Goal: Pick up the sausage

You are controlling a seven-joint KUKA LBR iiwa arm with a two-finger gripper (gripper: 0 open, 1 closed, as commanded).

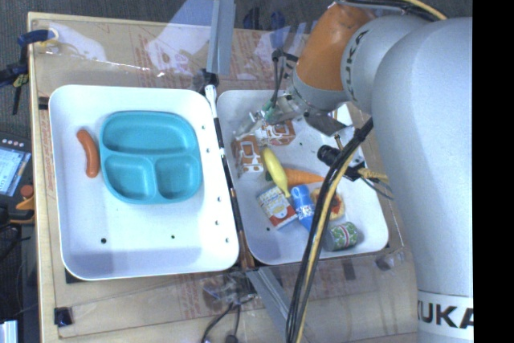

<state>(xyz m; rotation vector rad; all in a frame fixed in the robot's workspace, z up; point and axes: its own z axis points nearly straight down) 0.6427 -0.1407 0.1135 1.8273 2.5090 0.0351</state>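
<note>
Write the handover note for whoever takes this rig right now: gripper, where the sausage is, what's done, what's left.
Gripper: down at the back of the right bin, over the pile of food packets; whether it is open or shut can't be told from this view, and nothing can be seen in it.
Sausage: lying in the left bin, on the bin floor just left of the blue divided tray, not inside the tray.
Done: nothing yet; the sausage lies apart from the arm.
Left: move the arm across to the left bin, come down on the sausage, grip it and lift.
</note>
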